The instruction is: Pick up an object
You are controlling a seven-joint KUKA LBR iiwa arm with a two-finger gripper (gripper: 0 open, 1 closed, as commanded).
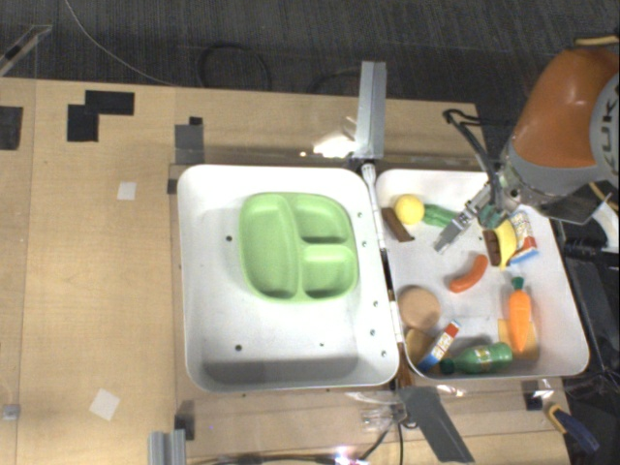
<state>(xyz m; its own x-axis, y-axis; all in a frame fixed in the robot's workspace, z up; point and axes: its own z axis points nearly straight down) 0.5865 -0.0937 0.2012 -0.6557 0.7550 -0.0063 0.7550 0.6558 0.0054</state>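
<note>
My gripper [453, 231] hangs over the upper middle of the right bin [572, 308], reaching in from the right under the grey and orange arm [567, 114]. Just to its left lie a green item [438, 215], a yellow lemon [409, 208] and a brown bar [395, 225]. A banana [505, 239] with a small red, white and blue item [523, 245] lies to its right. A red sausage [467, 273] lies below it. I see nothing in the gripper.
Lower in the right bin lie an orange carrot [521, 320], a tan disc [419, 307], a green bottle [480, 358] and a red and blue marker [441, 345]. The left bin [208, 260] holds a green divided plate [296, 244]. A metal post [371, 105] stands behind the bins.
</note>
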